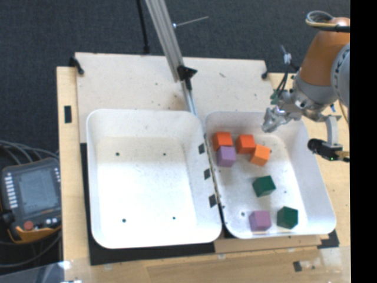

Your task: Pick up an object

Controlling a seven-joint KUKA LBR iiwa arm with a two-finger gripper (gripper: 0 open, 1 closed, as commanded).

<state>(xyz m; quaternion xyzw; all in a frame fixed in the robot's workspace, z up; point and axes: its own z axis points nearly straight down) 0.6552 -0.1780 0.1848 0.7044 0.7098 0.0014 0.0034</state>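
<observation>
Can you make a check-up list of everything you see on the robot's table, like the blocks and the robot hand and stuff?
Surface: wooden bench bearing a left white bin and a right white bin, side by side.
Job's things: all in the right bin: three orange blocks, two purple blocks, two green blocks.
Clutter: nothing seen.
Grippers: gripper hangs over the right bin's far corner, holding nothing that I can see.
Cables: dark cables at the left, by the handheld control pendant.
Surroundings: dark carpet; slanted metal pole.
</observation>
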